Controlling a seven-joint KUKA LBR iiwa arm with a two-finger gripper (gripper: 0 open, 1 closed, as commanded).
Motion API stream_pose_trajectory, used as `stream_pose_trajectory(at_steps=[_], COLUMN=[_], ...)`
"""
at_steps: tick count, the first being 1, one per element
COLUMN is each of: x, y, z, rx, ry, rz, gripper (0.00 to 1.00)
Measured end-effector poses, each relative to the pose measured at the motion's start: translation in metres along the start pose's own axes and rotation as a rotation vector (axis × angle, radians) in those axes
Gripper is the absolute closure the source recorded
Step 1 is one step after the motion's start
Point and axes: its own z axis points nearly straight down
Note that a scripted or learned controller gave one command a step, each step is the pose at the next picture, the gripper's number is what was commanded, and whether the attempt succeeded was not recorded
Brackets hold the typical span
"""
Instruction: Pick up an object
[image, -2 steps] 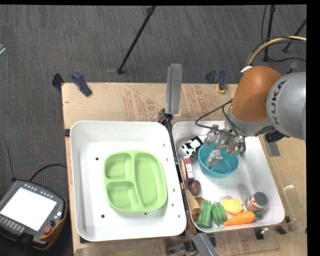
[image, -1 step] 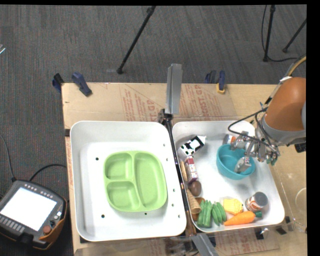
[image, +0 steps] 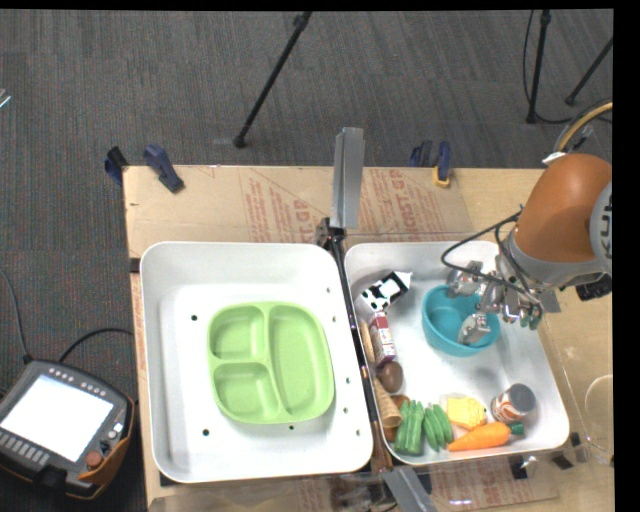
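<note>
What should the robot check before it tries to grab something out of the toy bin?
1. Is the hand over the bin with the toys? Ok, it hangs above the blue bowl in the right bin.
2. Is the hand holding anything yet? Cannot tell, the view is too small there.
3. Is there something easy to reach? Ok, the carrot and the can lie near the front edge.
4. Are toys crowded together? Not ok, the green pods, the yellow toy and the carrot touch.
5. Is the green tray out of the way? Ok, it sits in the left bin.
</note>
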Motion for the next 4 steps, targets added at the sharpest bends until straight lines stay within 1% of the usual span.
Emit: stream_pose_trajectory(at_steps=[1, 2, 3, 4], x=[-0.003, -0.017, -0.005, -0.009], y=[0.04, 0.059, -0.011, 0.055], z=[0.001, 0.0, 0.0, 0.008], rx=[-0.003, 0.006, -0.015, 0.0], ry=[0.001, 0.006, 0.019, 0.019], rz=[0.037, 0.112, 0.164, 0.206], gripper=[0.0, 0.0, 0.0, 0.0])
